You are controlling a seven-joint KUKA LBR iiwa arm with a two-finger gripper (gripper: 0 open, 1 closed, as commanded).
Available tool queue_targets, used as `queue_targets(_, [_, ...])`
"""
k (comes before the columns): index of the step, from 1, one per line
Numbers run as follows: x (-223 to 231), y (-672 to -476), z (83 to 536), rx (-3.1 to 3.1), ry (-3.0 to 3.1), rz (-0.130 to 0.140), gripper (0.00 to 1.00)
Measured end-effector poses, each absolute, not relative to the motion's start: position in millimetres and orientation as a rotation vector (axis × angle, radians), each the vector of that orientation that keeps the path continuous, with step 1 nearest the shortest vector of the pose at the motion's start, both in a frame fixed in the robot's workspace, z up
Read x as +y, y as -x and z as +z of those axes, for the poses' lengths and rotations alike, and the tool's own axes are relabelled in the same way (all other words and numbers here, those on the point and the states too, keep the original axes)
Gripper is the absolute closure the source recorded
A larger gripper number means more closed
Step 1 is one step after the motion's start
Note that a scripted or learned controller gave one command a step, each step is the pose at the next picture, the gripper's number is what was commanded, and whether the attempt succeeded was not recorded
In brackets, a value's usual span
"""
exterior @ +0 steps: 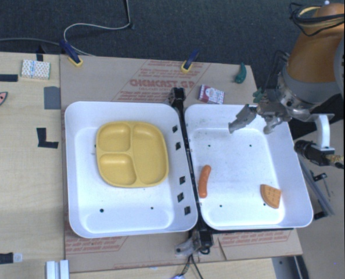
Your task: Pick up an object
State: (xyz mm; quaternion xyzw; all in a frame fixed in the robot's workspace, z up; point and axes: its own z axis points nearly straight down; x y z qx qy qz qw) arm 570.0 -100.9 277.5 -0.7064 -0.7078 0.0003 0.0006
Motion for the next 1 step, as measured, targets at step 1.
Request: queue_targets(1, [-126.4,-596.8,99.4,-2.219,2.218,0.004,0.00])
